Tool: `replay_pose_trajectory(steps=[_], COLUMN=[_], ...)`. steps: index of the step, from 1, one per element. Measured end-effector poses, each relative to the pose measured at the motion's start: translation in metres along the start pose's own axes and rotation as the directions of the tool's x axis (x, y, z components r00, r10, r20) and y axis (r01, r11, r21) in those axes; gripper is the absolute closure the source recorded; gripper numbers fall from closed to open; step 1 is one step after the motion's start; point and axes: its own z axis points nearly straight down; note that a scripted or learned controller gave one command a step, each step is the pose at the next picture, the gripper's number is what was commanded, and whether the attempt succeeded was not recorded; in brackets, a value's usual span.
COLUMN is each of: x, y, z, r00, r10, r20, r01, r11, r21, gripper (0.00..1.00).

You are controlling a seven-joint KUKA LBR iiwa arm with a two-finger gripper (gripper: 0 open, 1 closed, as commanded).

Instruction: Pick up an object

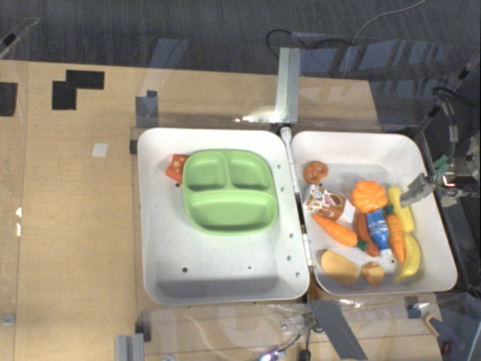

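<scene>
We judge nothing picked yet: our gripper (pixel 412 191) hangs just beside the banana (pixel 403 218), and whether it is apart or together we cannot tell.

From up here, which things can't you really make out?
- Gripper, camera view: small, at the right edge; finger state unreadable.
- Red item: mostly tucked under the green plate.
- Toys in the right bin: the blue bottle and others overlap; the small carton print is too small.
</scene>
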Motion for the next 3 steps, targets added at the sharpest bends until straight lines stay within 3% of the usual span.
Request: replay_pose_trajectory(steps=[1,2,3], x=[0.064,0.073,0.074], y=[0.013,0.016,0.019], z=[0.111,0.176,0.164], r00=[0.996,0.995,0.995], r10=[0.087,-0.097,-0.098], r20=[-0.001,0.000,0.001], r01=[-0.087,0.097,0.098], r11=[0.996,0.995,0.995], r21=[0.003,-0.009,-0.016], gripper=[0.00,0.00,1.00])
